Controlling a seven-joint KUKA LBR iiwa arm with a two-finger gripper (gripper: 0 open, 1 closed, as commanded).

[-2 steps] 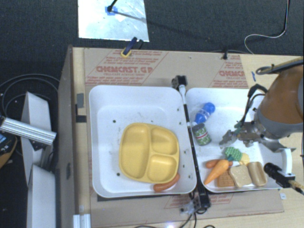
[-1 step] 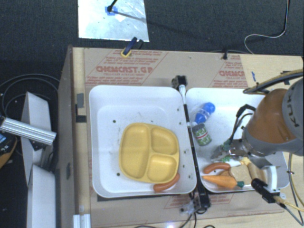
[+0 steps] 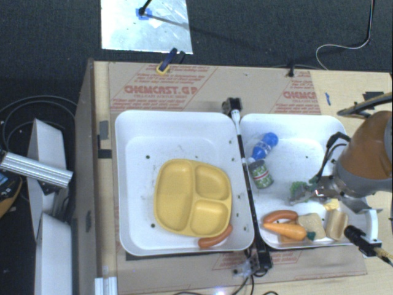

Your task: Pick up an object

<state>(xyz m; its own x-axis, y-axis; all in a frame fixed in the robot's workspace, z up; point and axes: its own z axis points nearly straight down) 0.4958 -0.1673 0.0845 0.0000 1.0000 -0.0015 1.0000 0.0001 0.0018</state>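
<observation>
Over the right bin [image 3: 288, 128], the gripper [image 3: 305, 192] is hovering with jaw state indeterminate, nothing visibly held, while candidate objects, carrot [image 3: 285, 230], bottle [image 3: 261, 160] and sausage [image 3: 279, 216], are lying unlifted, leaving the pick pending.

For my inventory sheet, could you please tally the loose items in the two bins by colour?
Yellow: 1, the divided tray
Orange or red-orange: 3, sausage by the tray, sausage, carrot
Blue-capped bottle: 1
Green: 1, leafy piece
Pale beige: 2, blocks
Total: 8
</observation>
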